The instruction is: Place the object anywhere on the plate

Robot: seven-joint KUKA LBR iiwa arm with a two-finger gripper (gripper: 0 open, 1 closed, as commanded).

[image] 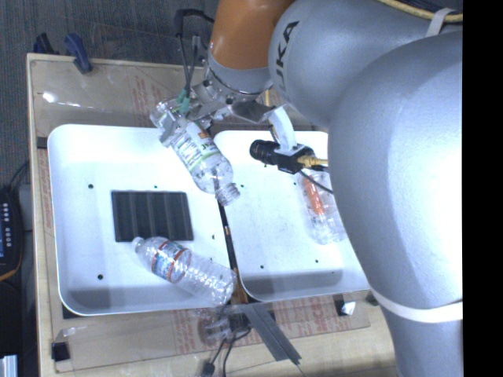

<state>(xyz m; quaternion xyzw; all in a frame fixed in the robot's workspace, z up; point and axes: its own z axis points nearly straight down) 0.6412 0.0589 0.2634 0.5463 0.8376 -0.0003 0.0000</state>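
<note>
Clear plastic bottle (196, 154) hangs clamped in the gripper (182, 116), tilted cap-down over the seam between the two bins.

Grey arm (377, 93) hides the right bin's (271, 234) far side and partly covers a third bottle (318, 206) with an orange label, its outline hard to read. The gripper's fingers pinch the held bottle's base near the left bin's (71, 210) back rim; the cap end hangs over the divider. A black ribbed plate (152, 216) lies flat mid-bin, bare white floor around it on the left and behind. A second crinkled bottle (182, 267) lies just beside the plate's front right corner, reaching the bin's rim.
</note>
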